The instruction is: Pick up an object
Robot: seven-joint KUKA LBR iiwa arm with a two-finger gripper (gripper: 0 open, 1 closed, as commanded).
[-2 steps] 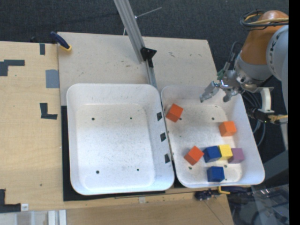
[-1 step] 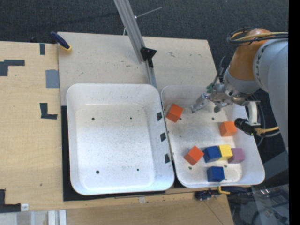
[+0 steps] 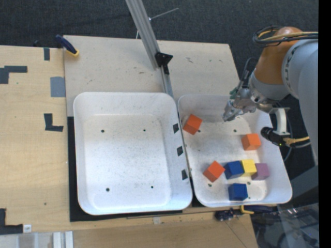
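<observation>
Bench holds two bins point(image 3: 83, 107); right one contains coloured blocks point(image 3: 234, 169).

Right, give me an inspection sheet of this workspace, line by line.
Surface: wooden bench bearing two white bins, left bin and right bin.
Job's things: in the right bin, three orange cubes, two blue cubes, a yellow cube, a purple cube.
Clutter: blue-and-yellow tool at the bench's far left corner.
Hand: hand over the right bin's far part, holding nothing seen.
Cables: yellow and black cables on the arm.
Surroundings: dark carpet, slanted metal rail.
</observation>
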